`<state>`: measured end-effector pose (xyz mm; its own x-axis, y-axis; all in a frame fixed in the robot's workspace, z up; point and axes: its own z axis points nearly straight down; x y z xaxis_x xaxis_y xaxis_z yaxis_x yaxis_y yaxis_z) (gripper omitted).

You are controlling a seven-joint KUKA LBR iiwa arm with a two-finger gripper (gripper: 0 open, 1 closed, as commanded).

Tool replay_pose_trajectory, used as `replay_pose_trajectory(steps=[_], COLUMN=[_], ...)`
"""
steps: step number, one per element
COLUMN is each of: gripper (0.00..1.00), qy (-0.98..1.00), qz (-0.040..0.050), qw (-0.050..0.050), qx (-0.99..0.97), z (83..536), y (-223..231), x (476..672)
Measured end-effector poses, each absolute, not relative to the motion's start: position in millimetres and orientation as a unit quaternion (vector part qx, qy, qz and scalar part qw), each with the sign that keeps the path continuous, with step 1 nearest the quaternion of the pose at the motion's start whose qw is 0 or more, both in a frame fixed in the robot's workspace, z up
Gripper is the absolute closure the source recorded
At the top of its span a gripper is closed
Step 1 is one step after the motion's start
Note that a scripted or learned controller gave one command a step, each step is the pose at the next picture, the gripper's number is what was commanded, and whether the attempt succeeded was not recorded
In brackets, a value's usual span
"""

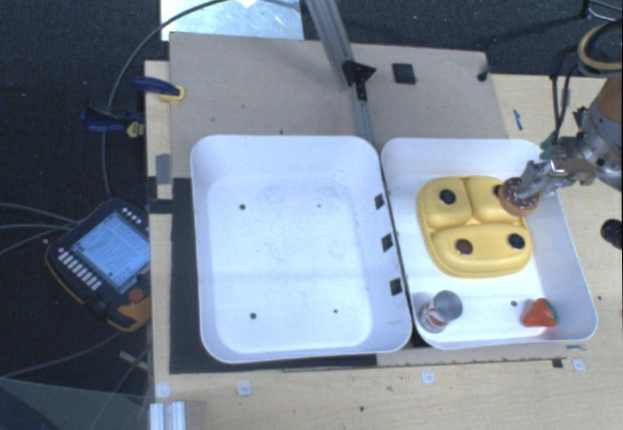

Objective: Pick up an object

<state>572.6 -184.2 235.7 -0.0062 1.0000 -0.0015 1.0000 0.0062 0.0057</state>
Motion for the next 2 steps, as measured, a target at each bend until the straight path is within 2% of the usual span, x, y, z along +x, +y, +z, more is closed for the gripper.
replay_pose_trajectory(steps=[2], gripper=[1.00], qy=[0.710], qz=[0.0013], qw=[0.001], qx=[0.704], z=[227], y=[-87], x=[595.2])
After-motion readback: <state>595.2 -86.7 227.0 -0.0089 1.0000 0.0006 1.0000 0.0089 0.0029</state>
